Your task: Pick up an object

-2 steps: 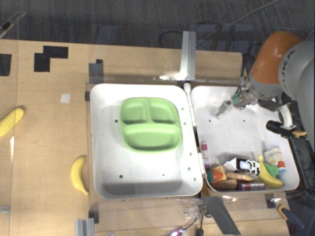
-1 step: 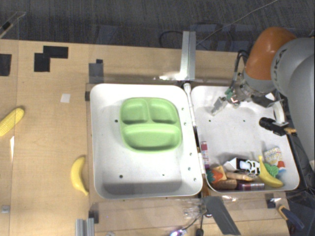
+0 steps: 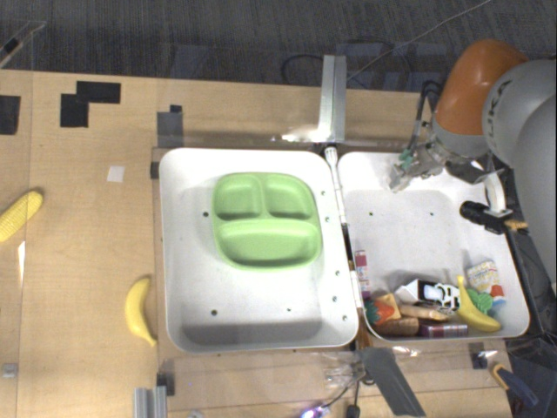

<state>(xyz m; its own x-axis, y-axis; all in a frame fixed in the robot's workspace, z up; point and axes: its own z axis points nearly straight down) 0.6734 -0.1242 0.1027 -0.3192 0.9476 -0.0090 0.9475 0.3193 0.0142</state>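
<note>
The pincer (image 3: 406, 172) hovered over smooth white plastic of the right bin (image 3: 418, 216); its opening could not be determined. A cluttered toy pile (image 3: 435, 303) lay well below it, a moulded green divided plate (image 3: 265, 218) to its left.

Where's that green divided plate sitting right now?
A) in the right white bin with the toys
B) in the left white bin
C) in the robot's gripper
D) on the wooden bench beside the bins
B: the green plate lies flat in the left bin.

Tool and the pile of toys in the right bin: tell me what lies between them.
Bare white bin floor, in the camera view; the tool hangs near the back wall, the toy pile lies along the front.
</note>
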